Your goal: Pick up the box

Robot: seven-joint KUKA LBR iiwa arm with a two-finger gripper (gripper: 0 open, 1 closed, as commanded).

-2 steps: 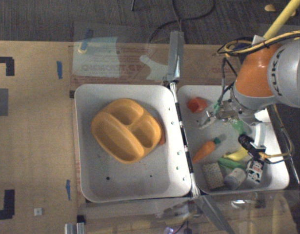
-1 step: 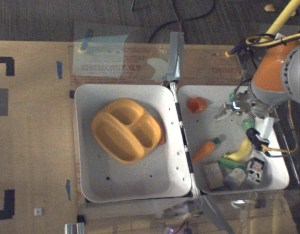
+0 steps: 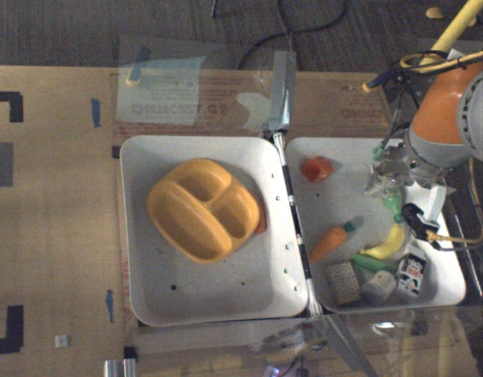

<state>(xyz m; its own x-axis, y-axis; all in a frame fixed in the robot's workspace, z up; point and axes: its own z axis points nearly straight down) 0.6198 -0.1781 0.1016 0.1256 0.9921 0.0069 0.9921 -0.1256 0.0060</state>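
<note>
The box [image 3: 411,274] is a small white carton with black and red print, lying near the front right corner of the right bin [image 3: 347,183]. My gripper [image 3: 388,181] hangs over the right bin's far right part, well behind the box, with the banana between them. A small green item [image 3: 393,203] lies just below the gripper, and I cannot make out whether it touches it. The arm's orange band [image 3: 445,108] sits above the wrist at the right edge.
Around the box lie a yellow banana [image 3: 387,243], a green piece [image 3: 372,262], a grey can [image 3: 378,287], a tan block [image 3: 343,282], a carrot [image 3: 330,242] and a red item [image 3: 317,168]. An orange divided plate [image 3: 203,209] lies in the left bin [image 3: 147,289].
</note>
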